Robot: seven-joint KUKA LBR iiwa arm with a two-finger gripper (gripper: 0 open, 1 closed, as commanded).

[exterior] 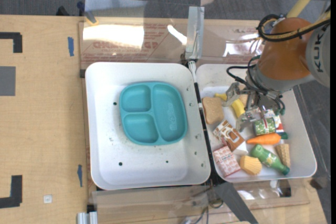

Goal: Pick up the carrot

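The carrot (264, 139) lies flat in the right bin (307, 157), toward its right wall and a little nearer the front edge than the middle, its green top pointing right. It has not been lifted: it rests on the bin floor among other toy foods, with a green bottle-shaped piece (268, 158) just in front of it, a green-and-white carton (266, 125) just behind it, and a cone-like piece (284, 153) to its front right. The hand (255, 110) hangs over the middle of that bin, just behind the carrot and close above the carton; whether it is spread or pressed together I cannot tell, as wrist and cables crowd it. Nothing orange sits in it. So the task looks barely begun: the approach is near, but the descent onto the carrot, the grasp and the lift all remain. The left bin (100, 113) holds a teal divided plate (154, 113).
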